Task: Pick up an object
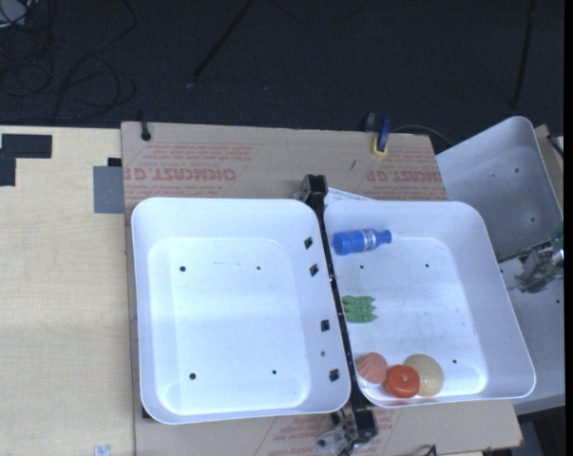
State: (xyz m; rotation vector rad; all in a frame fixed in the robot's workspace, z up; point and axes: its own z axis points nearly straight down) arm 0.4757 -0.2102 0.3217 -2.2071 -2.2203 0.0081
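The right bin (503, 304) holds several small objects. A blue bottle (361, 241) lies on its side near the bin's far left corner. A small green pod-like piece (359, 309) rests by the left wall, about midway down. In the near left corner three round items sit packed together and touching: a pink one (370, 366), a red one (402, 381) and a beige one (426, 372).
The left bin (158, 255) adjoins the right one along a black divider strip (330, 293). Both stand on a cardboard sheet (267, 164). A grey metal plate (500, 174) with a shiny fitting (541, 266) lies to the right. A blue and yellow clamp (381, 135) sits at the cardboard's far edge.
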